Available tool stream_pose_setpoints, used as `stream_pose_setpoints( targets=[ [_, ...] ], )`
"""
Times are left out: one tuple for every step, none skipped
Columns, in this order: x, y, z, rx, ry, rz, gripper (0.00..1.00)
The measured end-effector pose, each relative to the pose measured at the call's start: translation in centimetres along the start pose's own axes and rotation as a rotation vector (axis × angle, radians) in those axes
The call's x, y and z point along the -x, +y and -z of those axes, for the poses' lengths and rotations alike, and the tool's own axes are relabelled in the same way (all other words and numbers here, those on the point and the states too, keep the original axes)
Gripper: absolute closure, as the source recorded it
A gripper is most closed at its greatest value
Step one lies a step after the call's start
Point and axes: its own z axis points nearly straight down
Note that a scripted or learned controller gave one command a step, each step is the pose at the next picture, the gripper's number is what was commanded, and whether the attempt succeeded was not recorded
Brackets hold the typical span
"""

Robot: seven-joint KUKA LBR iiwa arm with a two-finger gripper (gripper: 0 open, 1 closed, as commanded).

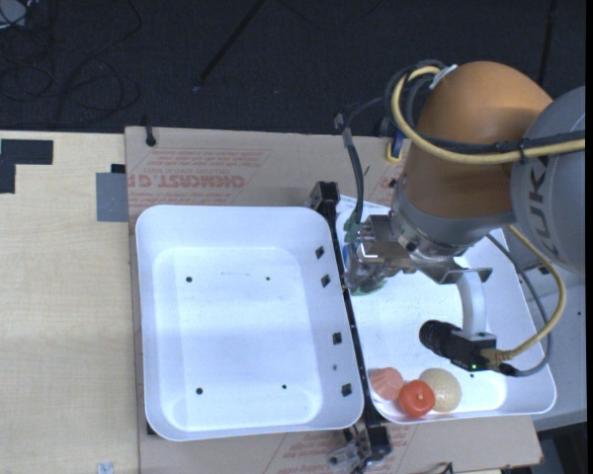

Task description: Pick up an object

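Claw (364, 276) sat low at the left wall of the right bin (534, 388), up against the divider (341, 294) between the two bins, and from my screen I could not tell its state, since the wrist and a tangle of cable covered it. Something greenish showed at its tip, too blurred for me to name, so I would not call it a grasp.

What I could pick lay in the near left corner of that same bin: a pink piece (384, 380), a red ball (416, 398) and a cream ball (441, 388), bunched together and touching. They lay toward the camera from the claw, along the same wall, a little further into the bin. All three looked roundish, so I saw no long axis to line up with.

My reading was that nothing was lifted yet, and the next try would call for a pull back along the divider toward that corner. Crowding there could make a clean close hard. White left bin (158, 235) held nothing I could use
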Motion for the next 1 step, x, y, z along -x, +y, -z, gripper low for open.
stream_pose_setpoints(
  targets=[
    [2.94, -2.91, 2.91, 0.004, -0.002, -0.007, 1.00]
  ],
)
